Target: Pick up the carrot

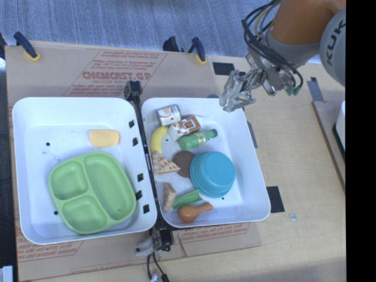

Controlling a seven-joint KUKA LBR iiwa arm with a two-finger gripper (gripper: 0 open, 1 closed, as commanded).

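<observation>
Two white bins (pixel 23 157) on the table; jaws of one gripper (pixel 236 97), slightly parted and holding nothing, above the right bin's rim.

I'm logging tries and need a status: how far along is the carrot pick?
Nothing looks done yet: the orange toy carrot, as I read it, lies in the right white bin by its near wall, next to the blue bowl. In hand: the gripper hovers over that bin's far right corner, well apart from the carrot. Left: move across, descend, grasp, lift.
</observation>
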